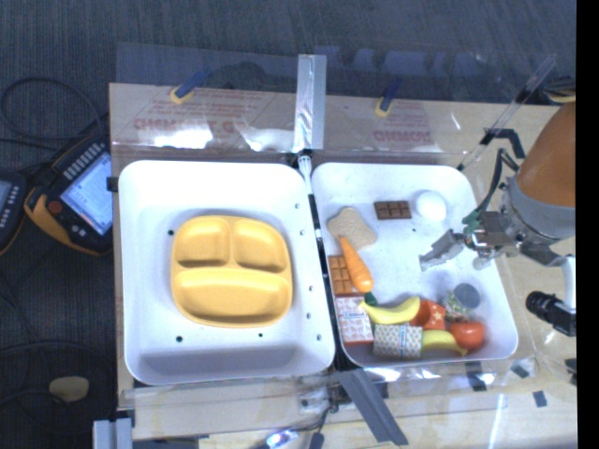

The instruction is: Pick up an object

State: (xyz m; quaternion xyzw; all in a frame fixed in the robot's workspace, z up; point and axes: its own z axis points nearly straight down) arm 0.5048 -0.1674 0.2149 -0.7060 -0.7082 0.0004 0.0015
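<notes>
Even, fairly bright overhead light washes both white bins [140,213], whose rims come close to overexposed. Glare streaks the clear plastic sheeting [234,110] behind them and the foil strip [310,101] between. Shadows are soft and short, pooling faintly under the yellow tray [229,269]. The dark carpet [56,26] stays dim and grainy. The picture is low in resolution and slightly soft all over, small items lacking crisp edges

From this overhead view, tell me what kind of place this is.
Probably a robotics lab bench set up for grasping trials. Two white bins sit side by side, the right one holding toy food like a banana and carrot, and a teach pendant lies on the carpet.
</notes>
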